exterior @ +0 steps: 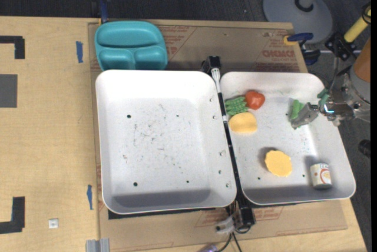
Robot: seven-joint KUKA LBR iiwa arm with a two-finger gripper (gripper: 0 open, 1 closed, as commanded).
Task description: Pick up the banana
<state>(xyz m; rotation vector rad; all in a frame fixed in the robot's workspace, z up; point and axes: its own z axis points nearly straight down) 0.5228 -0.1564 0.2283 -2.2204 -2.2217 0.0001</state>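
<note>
- Gripper [307,114] hangs low over the far right part of the right bin [341,145]; whether its fingers are apart or together I cannot tell.
- Banana: none of the things clearly reads as one. The likeliest is the yellow lump [242,123] by the divider, beside the green vegetable [235,105] and tomato [255,99].
- Risk: the gripper sits well apart from that lump, near a green piece [294,108], so closing here would likely catch the wrong thing.
- Risk: the yellow disc [278,163] could be mistaken for the target.
- Writing: reddish print on the cardboard surface [277,50] and the small can [320,175] label are too blurred to read.
</note>
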